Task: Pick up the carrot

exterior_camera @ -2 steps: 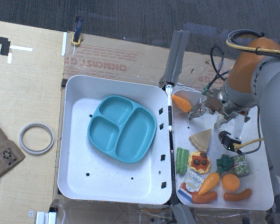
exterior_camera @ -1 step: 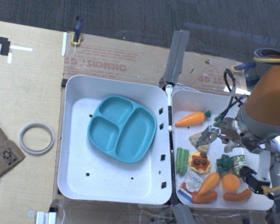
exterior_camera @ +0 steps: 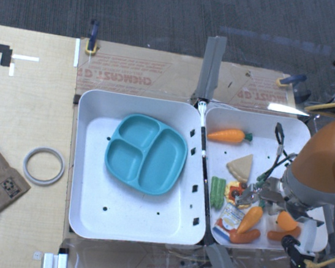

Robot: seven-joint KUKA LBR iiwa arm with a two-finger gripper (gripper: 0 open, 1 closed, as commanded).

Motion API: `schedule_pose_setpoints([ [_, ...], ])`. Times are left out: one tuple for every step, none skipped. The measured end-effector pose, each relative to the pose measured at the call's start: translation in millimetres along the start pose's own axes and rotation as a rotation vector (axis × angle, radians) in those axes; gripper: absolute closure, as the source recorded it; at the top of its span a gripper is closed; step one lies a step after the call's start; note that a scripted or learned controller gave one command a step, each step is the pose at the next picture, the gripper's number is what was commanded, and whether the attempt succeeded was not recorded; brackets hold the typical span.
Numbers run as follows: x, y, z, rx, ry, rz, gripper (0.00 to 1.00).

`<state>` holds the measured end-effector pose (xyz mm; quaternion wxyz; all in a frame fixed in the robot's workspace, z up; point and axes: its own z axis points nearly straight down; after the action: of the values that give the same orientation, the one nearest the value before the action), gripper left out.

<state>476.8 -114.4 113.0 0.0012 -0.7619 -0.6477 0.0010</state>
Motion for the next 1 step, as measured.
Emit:
schedule_pose_setpoints([
  [-9.2, 5.0, 17.2, -0.011, 0.001, -0.082, 0.00],
])
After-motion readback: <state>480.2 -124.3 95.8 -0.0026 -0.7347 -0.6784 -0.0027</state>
